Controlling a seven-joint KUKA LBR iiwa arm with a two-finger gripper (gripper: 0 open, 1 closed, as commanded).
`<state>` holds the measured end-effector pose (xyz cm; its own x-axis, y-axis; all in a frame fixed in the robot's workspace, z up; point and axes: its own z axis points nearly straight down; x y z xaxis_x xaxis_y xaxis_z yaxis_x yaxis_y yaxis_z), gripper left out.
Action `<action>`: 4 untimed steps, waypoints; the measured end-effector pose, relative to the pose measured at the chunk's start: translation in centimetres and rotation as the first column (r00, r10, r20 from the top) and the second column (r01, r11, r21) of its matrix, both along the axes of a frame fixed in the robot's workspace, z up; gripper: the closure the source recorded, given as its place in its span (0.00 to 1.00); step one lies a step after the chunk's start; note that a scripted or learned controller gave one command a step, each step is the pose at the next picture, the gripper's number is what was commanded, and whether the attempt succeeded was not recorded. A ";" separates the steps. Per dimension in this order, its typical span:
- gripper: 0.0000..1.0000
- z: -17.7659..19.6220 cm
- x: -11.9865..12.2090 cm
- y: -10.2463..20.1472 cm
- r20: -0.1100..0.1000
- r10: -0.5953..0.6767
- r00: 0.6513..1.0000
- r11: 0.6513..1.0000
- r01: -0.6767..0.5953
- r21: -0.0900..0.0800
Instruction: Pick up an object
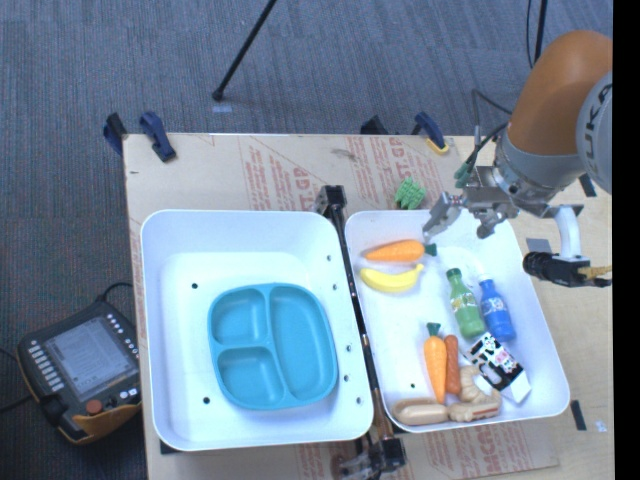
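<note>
I see the pincer (462, 216) hanging over the far edge of the right bin (545, 313), its two metal fingers spread apart and released, with nothing between them. Its left finger tip sits just beside the leafy end of a smooth orange carrot (394, 251), which lies flat just below and to the left of the pincer. Directly under that carrot rests a curved yellow banana (390, 279), glossy like plastic. Nearer to me than the pincer, a green bottle (465, 305) and a blue bottle (495, 310) lie side by side. Further toward me lie two more carrots (442, 363), touching each other, a black-and-white patterned carton (496, 365) tilted on its side, and a tan hot dog (447, 410) against the bin's near wall. Just left of the pincer, outside the bin on the cardboard-covered table (250, 168), sits a small knobbly green toy (409, 194). Well to the left, the other bin (170, 268) holds a smooth blue tray (271, 346) with three compartments.
</note>
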<state>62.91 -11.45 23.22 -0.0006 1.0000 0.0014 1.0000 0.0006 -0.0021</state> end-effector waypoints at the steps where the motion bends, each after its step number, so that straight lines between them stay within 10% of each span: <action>1: 0.00 -14.5 1.4 2.1 -0.001 -0.043 0.999 0.999 0.043 0.000; 2: 0.00 -14.5 -4.3 2.5 -0.001 0.077 0.997 0.997 -0.077 0.000; 3: 1.00 -13.5 -4.3 2.4 -0.001 0.071 0.997 0.997 -0.071 0.002; 4: 1.00 -2.7 -9.4 4.9 0.001 0.096 0.995 0.995 -0.096 0.000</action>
